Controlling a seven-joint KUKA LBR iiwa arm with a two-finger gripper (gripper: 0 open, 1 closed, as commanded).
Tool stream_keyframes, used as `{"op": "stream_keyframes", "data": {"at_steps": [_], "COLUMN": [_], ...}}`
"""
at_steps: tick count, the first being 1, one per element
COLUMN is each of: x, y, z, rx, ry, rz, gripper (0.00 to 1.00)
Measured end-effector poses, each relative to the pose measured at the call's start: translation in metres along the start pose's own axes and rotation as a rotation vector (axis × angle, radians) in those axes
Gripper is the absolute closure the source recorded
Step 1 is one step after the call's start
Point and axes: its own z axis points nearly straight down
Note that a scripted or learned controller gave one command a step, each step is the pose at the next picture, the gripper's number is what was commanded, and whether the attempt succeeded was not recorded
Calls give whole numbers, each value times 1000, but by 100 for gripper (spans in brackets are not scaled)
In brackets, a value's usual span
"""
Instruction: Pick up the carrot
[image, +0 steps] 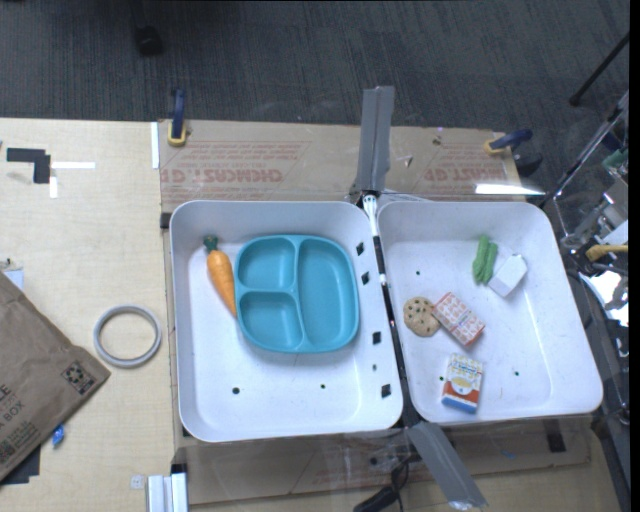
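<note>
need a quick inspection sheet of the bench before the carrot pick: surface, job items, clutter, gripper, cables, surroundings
Surface: two white bins side by side, left bin and right bin, on a cardboard sheet.
Job's things: carrot lies in the left bin, beside the left edge of the blue divided plate, leafy end toward the far wall.
Clutter: right bin holds a cookie, patterned box, juice carton, green vegetable, white block.
Grippers: nothing seen.
Cables: nothing seen.
Surroundings: tape roll and brown cardboard box on the wooden bench at left; two clamps hold the cardboard sheet.
</note>
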Motion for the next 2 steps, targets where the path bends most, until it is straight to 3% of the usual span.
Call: {"op": "stream_keyframes", "data": {"at_steps": [1, 2], "x": [3, -43], "y": [54, 5], "z": [-129, 79], "rx": [-2, 1], "ry": [1, 1], "rz": [75, 183], "gripper": [0, 0]}}
